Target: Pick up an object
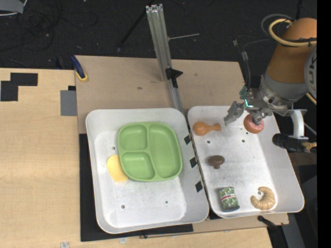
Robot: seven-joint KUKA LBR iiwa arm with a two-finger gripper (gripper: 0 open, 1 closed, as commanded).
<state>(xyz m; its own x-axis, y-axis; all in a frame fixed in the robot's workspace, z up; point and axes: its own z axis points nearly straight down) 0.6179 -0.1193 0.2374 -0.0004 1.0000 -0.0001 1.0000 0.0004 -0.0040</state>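
Up near the far right corner of the right bin (289, 177), the gripper (247, 113) hangs over the white floor. Its two fingers are spread apart, one grey finger (232, 113) reaching left and the other by a pink round thing (254, 123). The pink round thing sits right at the gripper, between the fingers or just under them; I cannot tell if it is pinched. The big orange and grey arm (289, 50) comes in from the right and covers that corner of the bin.

Just left of the gripper, an orange toy shaped like a pear (205, 128) lies near the bin's left wall. A small brown mushroom (216, 161) lies in the middle, with bare floor all around it. Down by the near edge stand a green can (227, 198) and, beside it, a tan croissant (264, 198) close to the right corner. The middle of this bin has lots of open room.

The left bin (145, 211) holds a green tray (150, 151) with three parts. A yellow thing (115, 168) peeks out from under its left edge. The near half of that bin is bare.
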